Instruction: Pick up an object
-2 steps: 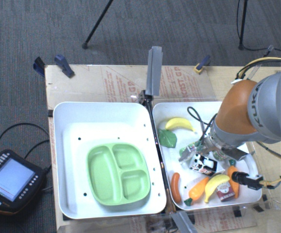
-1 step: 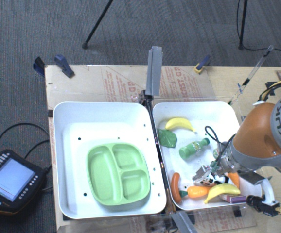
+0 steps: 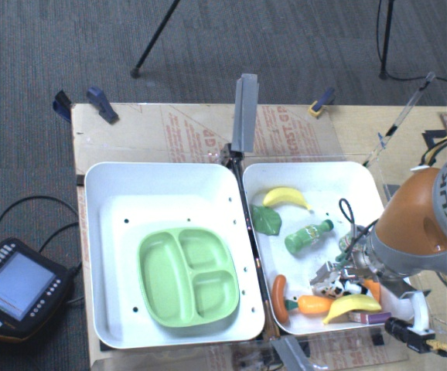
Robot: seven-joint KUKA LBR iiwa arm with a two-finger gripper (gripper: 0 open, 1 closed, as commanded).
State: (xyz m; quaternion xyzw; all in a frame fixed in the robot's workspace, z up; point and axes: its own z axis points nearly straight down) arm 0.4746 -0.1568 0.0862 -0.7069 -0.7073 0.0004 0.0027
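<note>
The right bin (image 3: 363, 178) holds several toys. A yellow banana (image 3: 285, 198) lies near its back, with a dark green leaf-shaped piece (image 3: 267, 220) and a green bottle (image 3: 308, 236) in front of it. At the front lie a red sausage (image 3: 278, 292), an orange carrot-like piece (image 3: 315, 305), a second banana (image 3: 353, 306) and a small black-and-white toy (image 3: 333, 289). My gripper (image 3: 333, 270) hangs low over the front right of this bin, just above the black-and-white toy and beside the bottle. The wrist hides what lies under it.
The left bin (image 3: 104, 207) holds a light green divided plate (image 3: 188, 275). A grey post (image 3: 245, 114) stands behind the wall between the bins. A teach pendant (image 3: 18, 288) lies on the floor at the left. Clamps sit along the board's back edge.
</note>
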